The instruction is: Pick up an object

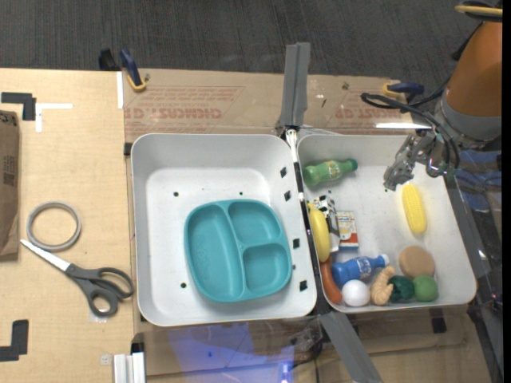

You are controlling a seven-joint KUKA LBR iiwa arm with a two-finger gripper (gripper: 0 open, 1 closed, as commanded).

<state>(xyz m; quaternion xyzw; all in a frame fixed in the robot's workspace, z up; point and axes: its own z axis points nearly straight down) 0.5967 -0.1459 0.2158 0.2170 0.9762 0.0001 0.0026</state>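
Corn (413, 207) lies in the right bin (375, 162), just below the pincer (397, 174). The pincer hangs over the bin with nothing between its tips; I cannot tell how wide they are. To grab well, I think it should drop straight down over the middle of the corn and squeeze across its thin sides. A green bottle (329, 171) sits off to its left. More toys pile up farther down. The teal tray (238, 250) rests in the left bin (160, 214).
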